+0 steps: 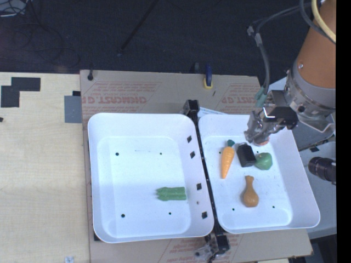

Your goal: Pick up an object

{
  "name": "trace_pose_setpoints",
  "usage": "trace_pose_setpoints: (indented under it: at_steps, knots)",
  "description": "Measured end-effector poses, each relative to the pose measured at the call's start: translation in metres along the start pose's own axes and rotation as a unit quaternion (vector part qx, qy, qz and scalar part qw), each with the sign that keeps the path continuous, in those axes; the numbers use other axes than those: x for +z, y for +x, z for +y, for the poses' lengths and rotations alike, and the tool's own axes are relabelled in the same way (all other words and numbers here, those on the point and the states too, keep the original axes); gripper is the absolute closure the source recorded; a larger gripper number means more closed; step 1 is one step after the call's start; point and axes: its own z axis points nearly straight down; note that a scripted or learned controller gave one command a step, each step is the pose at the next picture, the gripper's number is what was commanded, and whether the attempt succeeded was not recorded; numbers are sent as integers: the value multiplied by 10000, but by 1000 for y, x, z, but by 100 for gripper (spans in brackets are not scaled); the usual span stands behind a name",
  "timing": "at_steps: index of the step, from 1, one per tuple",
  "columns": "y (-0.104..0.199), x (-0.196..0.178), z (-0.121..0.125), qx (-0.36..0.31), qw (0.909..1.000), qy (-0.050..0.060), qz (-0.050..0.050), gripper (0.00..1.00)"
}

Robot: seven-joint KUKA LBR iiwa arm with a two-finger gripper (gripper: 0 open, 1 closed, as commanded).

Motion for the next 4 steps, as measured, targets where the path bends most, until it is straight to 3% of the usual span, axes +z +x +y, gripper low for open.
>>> trace_pose_setpoints:
  at_steps: [1,2,3,4]
  knots:
    - [56,-12,41,2,10000,24,-4,100]
    - [56,-89,96,14,10000,-9,-8,100]
    - [35,76,-6,43,9999,149,-20,100]
    - [104,105,33,2,10000,58,-8,100]
